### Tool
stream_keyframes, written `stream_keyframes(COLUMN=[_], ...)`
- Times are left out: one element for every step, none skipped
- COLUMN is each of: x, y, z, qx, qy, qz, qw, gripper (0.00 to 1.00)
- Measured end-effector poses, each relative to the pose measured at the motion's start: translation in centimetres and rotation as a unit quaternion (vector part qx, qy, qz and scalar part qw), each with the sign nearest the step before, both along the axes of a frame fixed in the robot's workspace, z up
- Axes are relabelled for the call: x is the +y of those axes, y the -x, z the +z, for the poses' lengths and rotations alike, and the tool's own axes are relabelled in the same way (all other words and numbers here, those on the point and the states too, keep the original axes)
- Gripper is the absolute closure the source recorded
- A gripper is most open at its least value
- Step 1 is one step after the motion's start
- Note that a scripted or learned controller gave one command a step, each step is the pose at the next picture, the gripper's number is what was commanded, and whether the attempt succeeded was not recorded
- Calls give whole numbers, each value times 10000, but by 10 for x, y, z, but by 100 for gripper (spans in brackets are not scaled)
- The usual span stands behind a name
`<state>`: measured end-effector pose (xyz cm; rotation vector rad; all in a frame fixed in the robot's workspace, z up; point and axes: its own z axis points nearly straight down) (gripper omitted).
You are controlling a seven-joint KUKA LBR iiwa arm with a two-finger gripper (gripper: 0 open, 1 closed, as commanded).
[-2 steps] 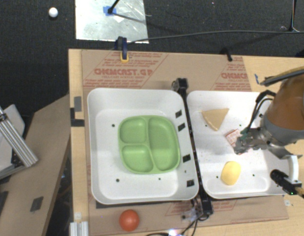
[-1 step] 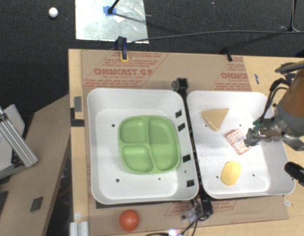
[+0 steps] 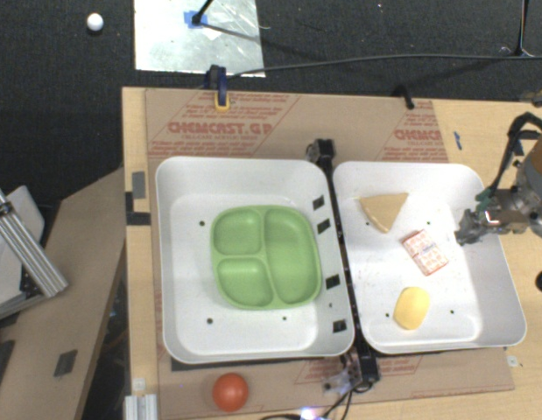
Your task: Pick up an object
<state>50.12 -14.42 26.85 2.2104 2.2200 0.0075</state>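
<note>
**Arm at the bin's edge, nothing lifted yet**

Camera view: The gripper sits at the right rim of the right bin, low over the white floor, with the arm's wrist running off to the right. Whether its fingers are open or closed cannot be told from here; nothing can be seen between them.

The task looks barely begun. 3 candidates lie in the right bin, all resting flat on its floor: a tan wedge near the top, a small red-and-white patterned block in the middle, and a yellow rounded piece toward the near edge. The patterned block is the nearest to the gripper, just beside it and to its left, yet apart from it. The wedge and the yellow piece lie further off. So the reach, the grasp and the lift all seem left to do.

Around them: the left bin holds a green divided plate with 3 compartments. Black clips run along the seam where the 2 bins meet. An orange ball rests on the cardboard outside the bins, at the near edge, and a small white ball lies on the dark floor at the far left.

Nothing stands between the gripper and the patterned block. The bin's raised right wall is close beside the gripper and could, I judge, hinder a low sideways approach.
</note>
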Motion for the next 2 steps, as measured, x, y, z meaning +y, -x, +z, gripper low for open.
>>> stream_keyframes(x=[51, 94], y=[-11, -22], z=[5, -8], qx=[30, 39], qy=[-16, -16], qz=[21, 18], qw=[10000, 10000], gripper=[100, 100])
